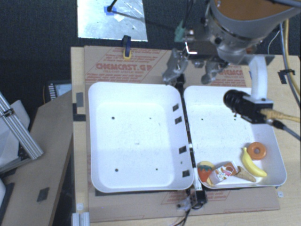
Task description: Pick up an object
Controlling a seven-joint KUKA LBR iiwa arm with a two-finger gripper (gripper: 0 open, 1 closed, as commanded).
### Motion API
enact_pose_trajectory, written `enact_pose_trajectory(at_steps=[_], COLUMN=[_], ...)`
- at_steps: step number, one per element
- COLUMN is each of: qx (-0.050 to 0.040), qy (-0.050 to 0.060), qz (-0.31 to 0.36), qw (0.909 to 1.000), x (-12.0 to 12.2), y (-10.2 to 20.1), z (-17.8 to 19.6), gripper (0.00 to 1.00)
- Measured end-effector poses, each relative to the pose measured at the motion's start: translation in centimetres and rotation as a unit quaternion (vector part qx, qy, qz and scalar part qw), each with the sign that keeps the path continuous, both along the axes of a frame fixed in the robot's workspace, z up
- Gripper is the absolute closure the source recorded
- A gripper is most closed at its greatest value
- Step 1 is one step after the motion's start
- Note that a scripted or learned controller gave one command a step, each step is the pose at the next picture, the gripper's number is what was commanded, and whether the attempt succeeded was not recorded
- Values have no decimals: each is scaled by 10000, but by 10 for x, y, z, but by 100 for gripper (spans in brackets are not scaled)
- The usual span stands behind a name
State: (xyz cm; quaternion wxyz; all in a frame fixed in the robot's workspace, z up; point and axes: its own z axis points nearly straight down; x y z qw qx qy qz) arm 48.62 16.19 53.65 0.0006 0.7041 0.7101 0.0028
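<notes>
Hovering above the far edge of the right bin (263, 126), the gripper (193, 74) hangs with its two fingers spread wide and nothing between them. All the objects lie in that bin's near corner, well apart from the gripper: a banana (252, 164) with an orange doughnut (257, 150) just beyond it, a small printed packet (223, 172), and a tomato-like fruit (205, 170) towards the left bin (99, 126).
</notes>
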Motion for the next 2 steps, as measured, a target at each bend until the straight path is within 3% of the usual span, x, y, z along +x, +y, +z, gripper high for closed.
enact_pose_trajectory(at_steps=[1, 2], qx=[-23, 14], qy=[42, -7], qz=[-49, 16], qw=[10000, 10000], x=[0, -1], y=[-30, 77], z=[-71, 1], gripper=[0, 0])
